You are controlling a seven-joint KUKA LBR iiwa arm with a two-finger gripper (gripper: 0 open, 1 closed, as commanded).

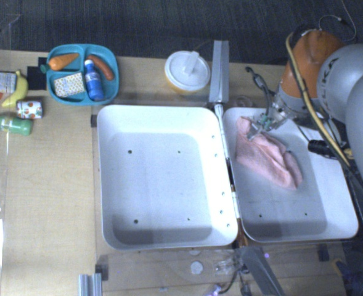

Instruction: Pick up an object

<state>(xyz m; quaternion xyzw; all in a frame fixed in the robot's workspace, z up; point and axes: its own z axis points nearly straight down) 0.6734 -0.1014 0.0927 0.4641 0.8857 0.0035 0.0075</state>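
A crumpled pink cloth (272,156) lies in the right white bin (310,214), stretching from its upper left toward the middle. My gripper (261,127) is down at the cloth's upper end, touching or just over the fabric. The grey arm with its orange band (314,57) comes in from the upper right. The gripper's tip is small and dark against the cloth.
The left white bin (163,177) sits beside the right one, with a metal divider (219,73) behind them. On the bench at the back left are a blue tray of toy food (82,74), a yellow lidded cup (187,71), a banana, a can and a green bottle (8,124).
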